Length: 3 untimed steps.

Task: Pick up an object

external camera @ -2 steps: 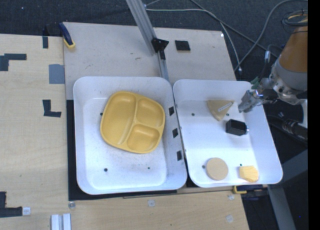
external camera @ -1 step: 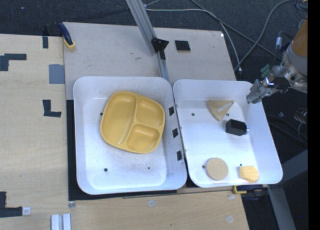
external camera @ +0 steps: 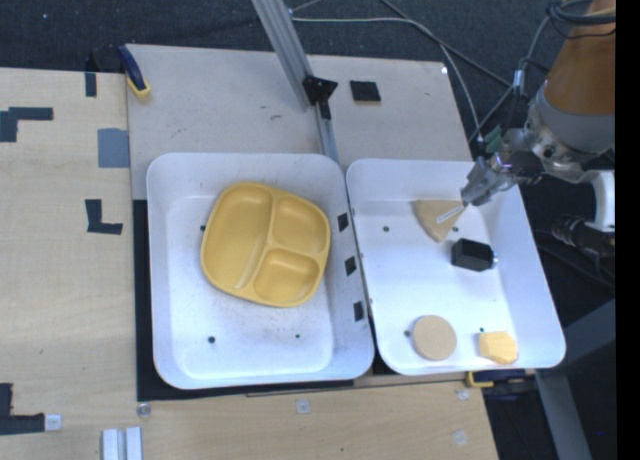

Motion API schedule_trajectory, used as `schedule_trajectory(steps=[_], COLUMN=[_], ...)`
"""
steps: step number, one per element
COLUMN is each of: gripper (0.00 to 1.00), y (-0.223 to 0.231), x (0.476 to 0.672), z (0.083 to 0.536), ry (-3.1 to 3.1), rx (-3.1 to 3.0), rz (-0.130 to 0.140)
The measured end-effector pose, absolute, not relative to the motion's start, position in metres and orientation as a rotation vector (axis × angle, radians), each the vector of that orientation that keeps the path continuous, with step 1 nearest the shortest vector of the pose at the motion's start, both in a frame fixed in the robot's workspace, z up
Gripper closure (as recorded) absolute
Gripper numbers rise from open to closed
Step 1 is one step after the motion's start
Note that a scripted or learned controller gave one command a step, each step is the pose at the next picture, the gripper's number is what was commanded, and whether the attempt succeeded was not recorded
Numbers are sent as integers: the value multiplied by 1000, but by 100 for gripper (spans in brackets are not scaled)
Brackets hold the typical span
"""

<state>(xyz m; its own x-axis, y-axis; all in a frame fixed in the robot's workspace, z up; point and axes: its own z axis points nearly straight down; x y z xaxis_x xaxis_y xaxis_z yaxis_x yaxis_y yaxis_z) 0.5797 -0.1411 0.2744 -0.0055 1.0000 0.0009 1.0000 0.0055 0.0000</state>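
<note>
The gripper (external camera: 478,188), right of centre, hangs over the right bin (external camera: 520,248) just beside a tan wedge (external camera: 434,218); whether it is grasping or released I cannot tell. A black block (external camera: 472,255) lies near below, a tan disc (external camera: 434,338) and yellow piece (external camera: 498,347) lower right. Coming down on the wedge's thin edge could tip or shove it aside. The left bin (external camera: 170,248) holds a yellow tray (external camera: 265,244); the bench (external camera: 230,98) is pale, the floor behind dark.

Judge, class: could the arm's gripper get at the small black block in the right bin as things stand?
Probably yes. The gripper hovers just above the black block, which lies uncovered, apart from the tan wedge.
</note>
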Motion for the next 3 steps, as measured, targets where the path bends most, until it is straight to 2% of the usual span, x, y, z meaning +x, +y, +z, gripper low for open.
schedule_trajectory(steps=[1, 2, 3], gripper=[100, 100, 100], y=[-87, -38, 12], x=[584, 574, 572], z=[259, 259, 258], ry=[-2227, -2226, -2227], rx=[-2213, -2213, -2213], rz=[1, 1, 1])
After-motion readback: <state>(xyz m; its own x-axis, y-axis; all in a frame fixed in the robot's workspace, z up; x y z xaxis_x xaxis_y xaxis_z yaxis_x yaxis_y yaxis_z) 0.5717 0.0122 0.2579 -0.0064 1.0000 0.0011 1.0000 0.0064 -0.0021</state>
